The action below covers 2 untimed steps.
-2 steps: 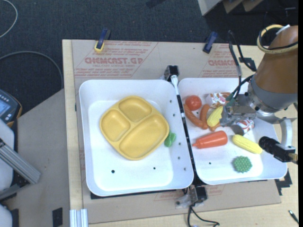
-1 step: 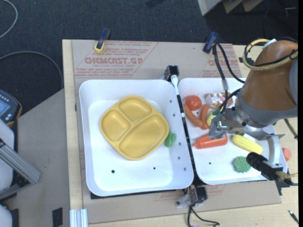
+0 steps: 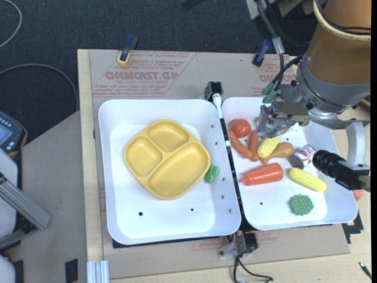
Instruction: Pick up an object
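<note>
Down in the right shallow white bin (image 3: 336, 214), the end effector (image 3: 272, 128) is seen, hung from the grey arm with the orange band (image 3: 341, 37). It is set over a pile of toy food. How wide it is cannot be told, because its tip is hidden among the toys.

Just under the end effector a small yellow plastic corn cob (image 3: 268, 147) is found, and it seems to touch the tip. Right beside that, a thin orange plastic carrot (image 3: 253, 143) and a round red plastic tomato (image 3: 240, 127) are seen. A little below the end effector a fat orange-red plastic carrot (image 3: 263, 174) is laid flat. Farther off to its lower right, a second yellow corn cob (image 3: 307, 179) and a bumpy green plastic ball (image 3: 301, 204) are placed.

Well away to the left of the end effector, a yellow plastic tray with three parts (image 3: 168, 158) is kept in the left shallow white bin (image 3: 118, 181), with a small green toy piece (image 3: 211, 173) at its edge.

Both bins are carried by the bench (image 3: 100, 75).
</note>
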Each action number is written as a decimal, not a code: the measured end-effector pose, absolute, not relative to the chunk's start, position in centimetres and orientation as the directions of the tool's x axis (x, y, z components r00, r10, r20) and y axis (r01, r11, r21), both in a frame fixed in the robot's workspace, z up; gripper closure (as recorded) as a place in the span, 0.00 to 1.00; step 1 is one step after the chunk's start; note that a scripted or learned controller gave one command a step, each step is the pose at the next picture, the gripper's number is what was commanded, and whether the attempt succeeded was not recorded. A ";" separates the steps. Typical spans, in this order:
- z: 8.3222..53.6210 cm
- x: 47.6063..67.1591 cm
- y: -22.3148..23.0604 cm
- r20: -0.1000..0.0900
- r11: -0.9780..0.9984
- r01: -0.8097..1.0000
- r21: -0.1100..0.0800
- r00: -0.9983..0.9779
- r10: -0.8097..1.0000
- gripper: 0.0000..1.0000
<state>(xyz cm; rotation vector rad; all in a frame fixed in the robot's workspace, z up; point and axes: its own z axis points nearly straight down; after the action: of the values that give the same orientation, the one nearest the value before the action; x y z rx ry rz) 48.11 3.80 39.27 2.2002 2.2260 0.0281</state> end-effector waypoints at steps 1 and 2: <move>49.6 48.0 7.8 0.003 0.006 1.000 0.015 -0.006 1.000 1.00; 35.6 47.8 7.4 -0.003 -0.002 1.000 -0.015 0.002 1.000 1.00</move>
<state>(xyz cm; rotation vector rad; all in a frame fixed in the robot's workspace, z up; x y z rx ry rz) 47.79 7.40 35.62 2.2297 2.2247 -0.0196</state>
